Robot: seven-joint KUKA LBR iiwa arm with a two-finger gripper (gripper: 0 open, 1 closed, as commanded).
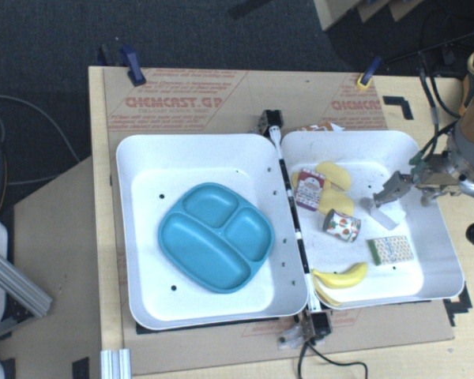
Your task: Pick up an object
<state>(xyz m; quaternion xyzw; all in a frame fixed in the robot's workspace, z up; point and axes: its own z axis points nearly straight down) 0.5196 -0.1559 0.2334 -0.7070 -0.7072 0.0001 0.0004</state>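
Plainly the step in hand is the approach to a grasp, and doing it well means settling on one target and coming straight down over it, since the shallow white right-hand bin (362, 136) is crowded towards its left side. The two-finger gripper (389, 193) hangs over the upper right part of that bin on the grey arm (452, 172), which reaches in from the right edge of the frame; nothing is visibly held, and I cannot tell how wide it stands. The likeliest pick, in my judgement, is the small round can with a red-spotted label (342, 227), lying on its side down and to the left of the gripper, apart from it. It would probably roll if nudged, so a grip across its curved sides looks safer. The flat green patterned packet (391, 249) lies almost straight below the gripper in the frame, well clear of its neighbours but low and hard to get under. A yellow banana (341, 276) rests at the bin's lower edge, and a small red and white carton (309, 189) sits by the left wall. The white left-hand bin (189, 139) bears a blue sectioned plastic plate (215, 237)
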